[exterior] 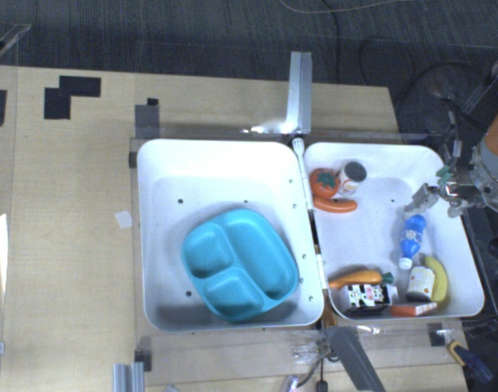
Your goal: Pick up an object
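Fingers (pixel 433 193) hung spread and empty over the right bin (pixel 371 211), near its right wall, just above the blue-labelled bottle (pixel 411 237). Bottle lay slanted, banana (pixel 436 274) close below. Judgement: descend straight, straddle bottle across its width, avoid the bin wall.

The left bin (pixel 163 178) is mostly taken by a blue tray (pixel 239 261); bare floor runs along its back and left wall. In the right bin (pixel 380 158), the centre lies open. Clutter lines the edges: cup (pixel 352 175) and sausage (pixel 334 205) back-left, bottle (pixel 412 237) and banana (pixel 438 278) right, carrot (pixel 357 278) and box (pixel 367 296) in front.
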You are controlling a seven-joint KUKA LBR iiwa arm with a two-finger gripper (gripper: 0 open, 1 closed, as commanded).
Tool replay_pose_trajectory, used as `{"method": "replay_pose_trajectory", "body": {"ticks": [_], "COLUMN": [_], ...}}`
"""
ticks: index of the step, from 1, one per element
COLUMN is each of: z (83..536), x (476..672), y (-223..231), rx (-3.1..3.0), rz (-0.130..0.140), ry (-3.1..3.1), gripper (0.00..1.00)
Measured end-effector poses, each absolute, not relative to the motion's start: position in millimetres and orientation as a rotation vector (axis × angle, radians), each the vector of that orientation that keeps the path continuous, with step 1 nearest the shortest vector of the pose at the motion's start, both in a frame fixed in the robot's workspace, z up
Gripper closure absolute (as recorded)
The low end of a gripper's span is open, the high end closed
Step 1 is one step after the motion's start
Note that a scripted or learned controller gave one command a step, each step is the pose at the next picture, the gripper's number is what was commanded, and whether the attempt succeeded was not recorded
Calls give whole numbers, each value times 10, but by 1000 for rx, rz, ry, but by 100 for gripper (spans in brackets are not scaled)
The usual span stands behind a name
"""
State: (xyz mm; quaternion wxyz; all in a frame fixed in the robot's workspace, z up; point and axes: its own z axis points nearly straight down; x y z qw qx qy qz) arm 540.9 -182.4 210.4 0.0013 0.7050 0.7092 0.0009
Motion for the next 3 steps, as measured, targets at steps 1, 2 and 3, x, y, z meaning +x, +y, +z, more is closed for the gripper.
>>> {"method": "replay_pose_trajectory", "body": {"ticks": [1, 2, 3], "z": [980, 1095, 2143], "x": [5345, 5367, 5658], "y": [-2056, -2050, -1114], "rx": [2150, 2145, 2380], "rz": [3, 8, 6], "ry": [2286, 2284, 2045], "gripper": [0, 100, 100]}}
